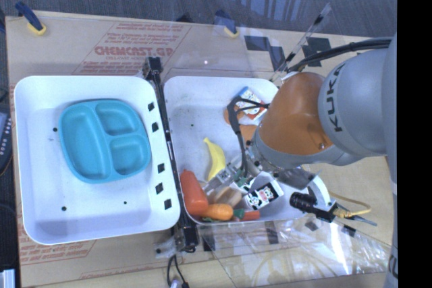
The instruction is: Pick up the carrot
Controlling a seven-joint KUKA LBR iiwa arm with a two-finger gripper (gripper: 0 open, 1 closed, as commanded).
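Observation:
The carrot (194,193), a red-orange tapered piece, lies near the front left corner of the right bin (196,94), against its left wall. My gripper (231,180) is low in that bin, just right of the carrot's upper end and below the yellow banana (216,158). The grey arm with its orange band (293,121) covers much of the bin's right half. Nothing can be made out held in the gripper.
A small orange piece (220,212) and a brown item (229,197) lie by the bin's front wall, under the gripper. A white and red packet (251,101) sits at the back. The left bin (34,212) holds a blue divided tray (104,140).

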